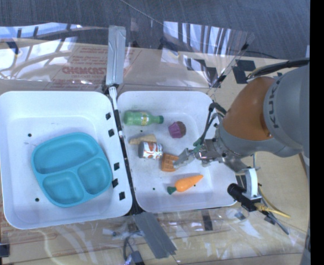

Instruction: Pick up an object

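Arm (pixel 261 117) reaches from right, wrist low over right bin (pixel 150 203); jaws state unclear.

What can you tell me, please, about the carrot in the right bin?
The carrot is a small toy, seemingly plastic, with an orange body and a green stub at its left end. It lies flat on the floor of the right bin, near the front wall, its length running left to right and tilted slightly, the orange tip higher in the picture. Nothing touches it; the hand is just above it in the picture, by an orange block.
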You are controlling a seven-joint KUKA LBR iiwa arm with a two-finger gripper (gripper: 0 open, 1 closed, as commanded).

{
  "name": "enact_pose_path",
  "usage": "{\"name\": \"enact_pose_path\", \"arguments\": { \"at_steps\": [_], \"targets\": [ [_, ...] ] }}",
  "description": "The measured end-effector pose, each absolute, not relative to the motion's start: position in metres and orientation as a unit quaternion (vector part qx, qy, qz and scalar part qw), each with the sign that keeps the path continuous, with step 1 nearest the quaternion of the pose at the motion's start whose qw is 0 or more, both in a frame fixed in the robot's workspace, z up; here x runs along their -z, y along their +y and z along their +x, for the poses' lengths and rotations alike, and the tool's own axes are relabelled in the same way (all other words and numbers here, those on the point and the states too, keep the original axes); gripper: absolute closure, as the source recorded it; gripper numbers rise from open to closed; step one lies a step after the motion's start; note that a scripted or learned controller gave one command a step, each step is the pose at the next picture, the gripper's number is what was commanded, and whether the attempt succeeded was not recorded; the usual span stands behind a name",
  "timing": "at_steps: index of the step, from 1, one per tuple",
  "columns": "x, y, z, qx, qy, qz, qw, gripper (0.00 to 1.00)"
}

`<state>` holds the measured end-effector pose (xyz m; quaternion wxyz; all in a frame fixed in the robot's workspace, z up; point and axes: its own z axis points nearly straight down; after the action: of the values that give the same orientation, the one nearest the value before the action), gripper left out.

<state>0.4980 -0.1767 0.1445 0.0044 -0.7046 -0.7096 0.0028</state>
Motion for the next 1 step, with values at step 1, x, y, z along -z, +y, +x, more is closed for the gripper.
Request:
{"name": "enact_pose_path", "arguments": {
  "at_steps": [1],
  "targets": [
    [-0.0926, -0.209, 0.4775, 0.0002, -0.71, -0.704, 0.0, 0.0]
  ]
}}
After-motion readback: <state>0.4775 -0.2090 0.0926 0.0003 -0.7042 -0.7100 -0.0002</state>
